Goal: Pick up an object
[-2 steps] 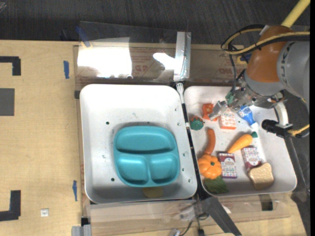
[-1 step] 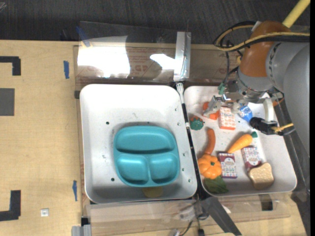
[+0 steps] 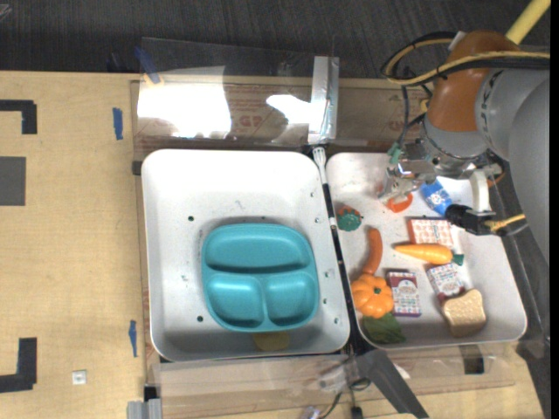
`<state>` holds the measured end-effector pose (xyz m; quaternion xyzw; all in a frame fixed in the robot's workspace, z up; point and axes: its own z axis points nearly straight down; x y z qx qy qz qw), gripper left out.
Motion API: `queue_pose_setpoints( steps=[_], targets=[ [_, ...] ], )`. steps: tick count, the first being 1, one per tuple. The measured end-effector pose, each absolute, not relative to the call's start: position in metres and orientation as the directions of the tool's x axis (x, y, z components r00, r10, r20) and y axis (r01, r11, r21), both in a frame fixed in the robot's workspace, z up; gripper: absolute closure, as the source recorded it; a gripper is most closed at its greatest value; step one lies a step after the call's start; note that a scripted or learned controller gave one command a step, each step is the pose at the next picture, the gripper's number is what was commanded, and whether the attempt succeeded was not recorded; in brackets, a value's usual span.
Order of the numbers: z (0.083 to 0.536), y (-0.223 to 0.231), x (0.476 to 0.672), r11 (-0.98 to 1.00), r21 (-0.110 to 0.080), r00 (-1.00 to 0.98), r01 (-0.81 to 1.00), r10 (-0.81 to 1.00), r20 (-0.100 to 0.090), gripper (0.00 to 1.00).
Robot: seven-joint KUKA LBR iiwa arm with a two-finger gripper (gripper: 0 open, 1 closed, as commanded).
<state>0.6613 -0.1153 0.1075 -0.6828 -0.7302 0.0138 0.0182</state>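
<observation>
My gripper [image 3: 403, 180] hangs over the far part of the right bin [image 3: 515, 321], just above a small red-orange piece [image 3: 398, 203]. Whether it touches that piece is unclear. A blue packet [image 3: 436, 196] lies just to its right. Further forward in the bin are a teal lump [image 3: 349, 222], a long orange sausage shape [image 3: 374, 249], a yellow-orange carrot [image 3: 425, 253], a small pumpkin [image 3: 373, 297] with a green leaf [image 3: 383, 328], three small printed boxes [image 3: 430, 231] [image 3: 403, 292] [image 3: 444, 279] and a slice of bread [image 3: 463, 311].
The left bin [image 3: 166, 190] holds a teal divided plate [image 3: 259, 275]. A ridge [image 3: 332, 234] separates the two bins. The arm's orange band [image 3: 458, 94] and cables sit above the right bin's far right corner. A clear panel [image 3: 227, 103] stands behind the left bin.
</observation>
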Motion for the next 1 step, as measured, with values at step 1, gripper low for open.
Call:
queue_pose_setpoints(
  steps=[1],
  targets=[
    [0.1868, -0.0494, 0.6680, -0.190, 0.006, 0.190, 0.982, 0.982, 0.001, 1.00]
  ],
)
